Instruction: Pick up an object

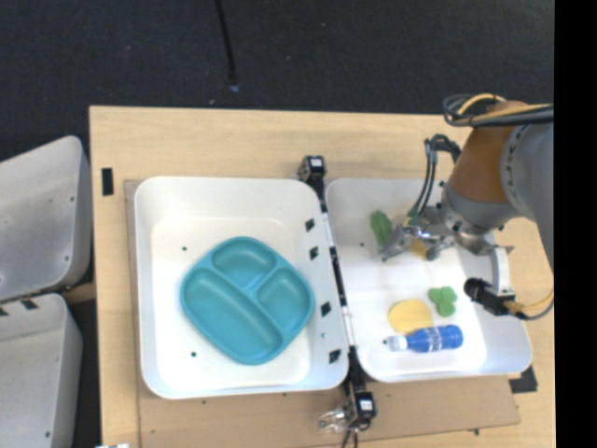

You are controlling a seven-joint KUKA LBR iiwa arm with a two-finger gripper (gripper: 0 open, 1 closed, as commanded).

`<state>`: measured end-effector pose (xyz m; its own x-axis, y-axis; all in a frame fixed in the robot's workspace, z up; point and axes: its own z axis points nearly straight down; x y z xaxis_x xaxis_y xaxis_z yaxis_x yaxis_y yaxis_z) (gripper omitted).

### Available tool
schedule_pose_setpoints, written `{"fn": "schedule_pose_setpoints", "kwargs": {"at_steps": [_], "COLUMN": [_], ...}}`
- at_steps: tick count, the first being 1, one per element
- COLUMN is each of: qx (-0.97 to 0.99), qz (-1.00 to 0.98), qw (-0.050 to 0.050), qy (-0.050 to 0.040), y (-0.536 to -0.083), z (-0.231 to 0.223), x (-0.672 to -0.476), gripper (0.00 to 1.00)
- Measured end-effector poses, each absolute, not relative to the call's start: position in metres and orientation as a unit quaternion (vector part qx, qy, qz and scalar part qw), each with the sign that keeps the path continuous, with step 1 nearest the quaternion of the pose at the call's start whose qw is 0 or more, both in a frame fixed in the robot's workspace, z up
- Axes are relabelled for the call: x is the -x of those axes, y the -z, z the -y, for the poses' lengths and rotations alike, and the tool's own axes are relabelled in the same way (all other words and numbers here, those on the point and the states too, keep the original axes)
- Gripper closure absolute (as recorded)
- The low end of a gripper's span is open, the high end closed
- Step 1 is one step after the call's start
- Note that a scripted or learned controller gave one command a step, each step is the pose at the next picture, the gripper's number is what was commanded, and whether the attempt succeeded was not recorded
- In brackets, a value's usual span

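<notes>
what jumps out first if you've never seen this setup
The big teal divided plate lying alone in the left bin draws the eye first. Next comes the grey and orange arm reaching over the right bin, its end effector low beside a dark green piece. Nearer the front sit a yellow object, a small green one and a blue bottle.

Beside my working bin sits the left bin (149, 278), with a teal divided plate (246, 298) lying flat in it. Both rest on the wooden bench (233, 143).
</notes>
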<state>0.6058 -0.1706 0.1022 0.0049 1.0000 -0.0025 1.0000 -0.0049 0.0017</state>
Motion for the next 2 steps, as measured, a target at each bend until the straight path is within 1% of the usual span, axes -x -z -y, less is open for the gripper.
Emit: {"fn": "schedule_pose_setpoints", "kwargs": {"at_steps": [1, 2], "qx": [-0.710, -0.707], "qz": [-0.704, -0.708], "qw": [0.002, 0.001], "qy": [-0.0005, -0.0001], "y": [-0.112, -0.160], "z": [0.172, 0.172], "x": [-0.606, -0.616], "gripper": [1.00, 1.00]}}
